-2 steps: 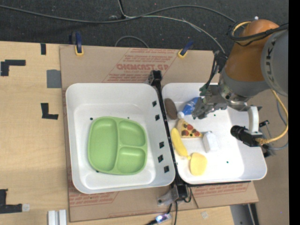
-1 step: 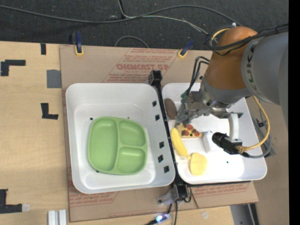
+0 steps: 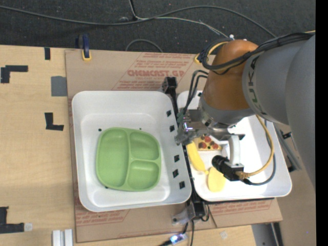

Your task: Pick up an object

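Note:
The arm's orange wrist band hangs over the right bin [image 3: 266, 186], and my gripper [image 3: 207, 140] reaches down at that bin's left side. Just under it lie a small red-and-white patterned item [image 3: 207, 145] and a yellow banana-shaped piece [image 3: 195, 158]. A second pale yellow piece [image 3: 216, 181] rests nearer the bin's front. The wrist hides much of the bin's back half. The gripper body covers the fingertips.
The left bin [image 3: 84, 111] holds a green divided plate [image 3: 128, 159]. Black clips line the wall between the two bins. A black and yellow cable [image 3: 241, 174] loops over the right bin. Brown cardboard lies under both bins.

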Available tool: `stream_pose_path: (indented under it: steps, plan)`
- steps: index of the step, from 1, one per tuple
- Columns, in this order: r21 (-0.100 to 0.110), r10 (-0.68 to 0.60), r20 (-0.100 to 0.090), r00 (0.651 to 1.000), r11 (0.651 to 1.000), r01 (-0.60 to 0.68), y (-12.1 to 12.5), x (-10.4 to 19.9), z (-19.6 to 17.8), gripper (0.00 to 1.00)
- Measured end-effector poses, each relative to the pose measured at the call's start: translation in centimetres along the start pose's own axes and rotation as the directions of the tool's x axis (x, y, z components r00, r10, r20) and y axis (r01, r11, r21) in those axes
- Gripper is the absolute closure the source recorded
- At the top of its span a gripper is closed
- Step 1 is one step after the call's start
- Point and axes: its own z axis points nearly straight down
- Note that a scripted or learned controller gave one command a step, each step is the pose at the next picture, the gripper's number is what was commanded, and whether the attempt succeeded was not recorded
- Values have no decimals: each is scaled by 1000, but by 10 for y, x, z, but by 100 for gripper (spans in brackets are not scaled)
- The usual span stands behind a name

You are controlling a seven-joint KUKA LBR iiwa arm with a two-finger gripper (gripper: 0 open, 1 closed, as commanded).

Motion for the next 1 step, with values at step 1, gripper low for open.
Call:
stream_pose_path:
  steps: [1]
  plan:
    - [1, -2, -1, 1000, 1000, 2, -24, 50, 5, 100]
